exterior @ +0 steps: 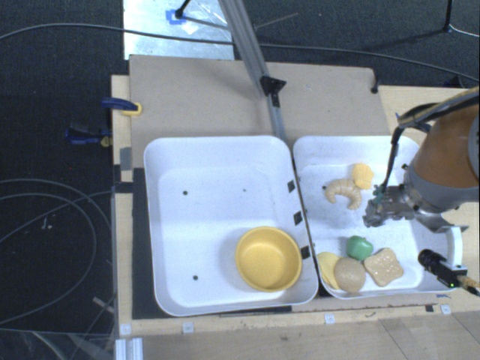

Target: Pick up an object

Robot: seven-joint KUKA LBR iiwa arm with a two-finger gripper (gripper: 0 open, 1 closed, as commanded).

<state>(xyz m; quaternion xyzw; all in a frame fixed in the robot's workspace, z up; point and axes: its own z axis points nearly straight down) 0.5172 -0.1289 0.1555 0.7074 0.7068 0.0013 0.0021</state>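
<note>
Objects are sitting in both bins on the table: we are seeing a yellow bowl [268,258] in the left bin [187,171], while the right bin [315,156] is holding a croissant [343,193], a yellow piece [362,175], a green piece [360,247], a toast slice [383,267] and a tan roll [349,274]. Our hand [377,212] is hanging over the right bin beside the croissant; we cannot tell its state.

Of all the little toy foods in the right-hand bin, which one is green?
The small green piece, in the bin's near half, just left of the toast-shaped slice. The croissant and the other pieces are yellow or tan.
</note>
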